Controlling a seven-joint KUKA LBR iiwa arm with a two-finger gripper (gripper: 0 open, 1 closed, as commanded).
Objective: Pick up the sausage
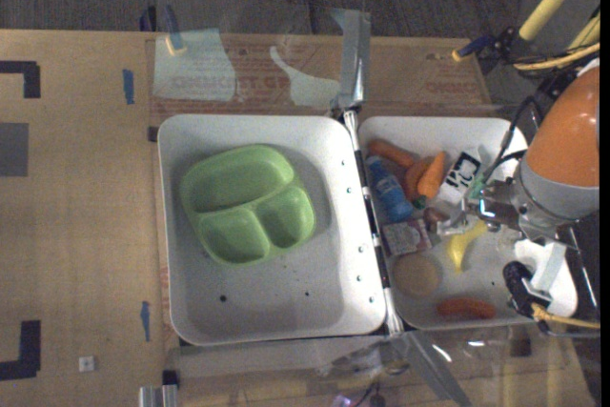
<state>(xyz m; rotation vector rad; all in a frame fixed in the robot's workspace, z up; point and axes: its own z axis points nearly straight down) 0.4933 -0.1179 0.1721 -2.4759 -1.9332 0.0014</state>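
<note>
My claw (464, 222) hangs low inside the right bin (505, 131), and I take that bin as my landmark for everything else. I cannot tell whether my claw is apart or together, since my own wrist and its orange band (572, 133) cover most of it from above. Just beneath my claw, about the middle of the right bin, lies a yellow banana-like piece (462, 250), close to my tip though I cannot say it touches. The sausage (466, 308), reddish and lying lengthwise, rests on the floor of the right bin against its near wall, apart from my claw and with nothing gripping it. Beside the sausage, toward the bin's left side, sits a round brownish potato-like lump (417, 275). Further up along the right bin's left wall lie a blue bottle (389, 191) and a small dark packet (404, 234) below it. Toward the far wall of the right bin I see two orange carrots (430, 174), one slanting and one lying flatter, and next to them a white card with black markings (462, 172). Left of the right bin, touching it along a shared rim, stands the left bin (181, 234), which holds a green divided tray (250, 203) with three compartments.
</note>
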